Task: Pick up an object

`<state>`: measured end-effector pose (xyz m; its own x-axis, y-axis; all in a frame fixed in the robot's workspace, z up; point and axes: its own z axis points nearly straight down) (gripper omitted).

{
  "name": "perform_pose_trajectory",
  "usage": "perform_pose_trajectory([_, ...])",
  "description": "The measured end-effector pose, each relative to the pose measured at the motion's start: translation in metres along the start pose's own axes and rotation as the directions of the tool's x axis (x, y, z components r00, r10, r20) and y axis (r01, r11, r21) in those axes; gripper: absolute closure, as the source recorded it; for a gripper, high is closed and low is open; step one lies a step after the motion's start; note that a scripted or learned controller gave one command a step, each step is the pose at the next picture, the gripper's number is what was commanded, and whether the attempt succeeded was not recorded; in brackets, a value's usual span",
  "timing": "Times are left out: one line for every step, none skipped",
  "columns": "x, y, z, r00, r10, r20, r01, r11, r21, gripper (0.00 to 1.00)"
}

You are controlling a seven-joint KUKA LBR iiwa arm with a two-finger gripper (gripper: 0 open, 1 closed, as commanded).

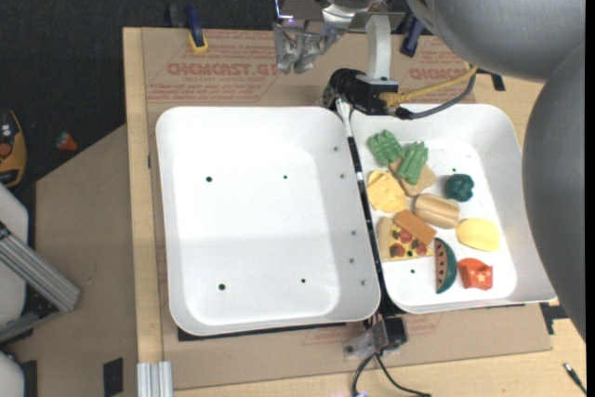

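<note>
Picking calls for choosing one toy from the cluster in the right bin (507, 139), at three o'clock. The yellow lemon (478, 233) lies at the pile's edge, easiest to isolate. The gripper (299, 46) hangs at twelve o'clock, carrying nothing; whether its jaws are released, I cannot tell.

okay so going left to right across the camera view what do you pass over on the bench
Left white bin → gripper, raised above the bench behind the bins → right white bin with its pile of toy food: pizza slice, then lemon.
</note>
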<state>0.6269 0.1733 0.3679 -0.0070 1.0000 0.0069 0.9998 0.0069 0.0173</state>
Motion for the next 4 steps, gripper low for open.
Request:
perform_pose_trajectory([0.04, 0.011, -0.119, 1.0, 0.003, 0.003, -0.003, 1.0, 0.007, 1.0])
perform_pose_trajectory([0.054, -0.031, -0.172, 1.0, 0.003, 0.003, -0.003, 1.0, 0.01, 1.0])
perform_pose_trajectory([0.051, 0.007, -0.039, 1.0, 0.009, 0.012, -0.01, 0.999, 0.031, 1.0])
perform_pose_trajectory([0.052, 0.037, -0.175, 1.0, 0.005, 0.003, -0.005, 1.0, 0.0, 1.0])
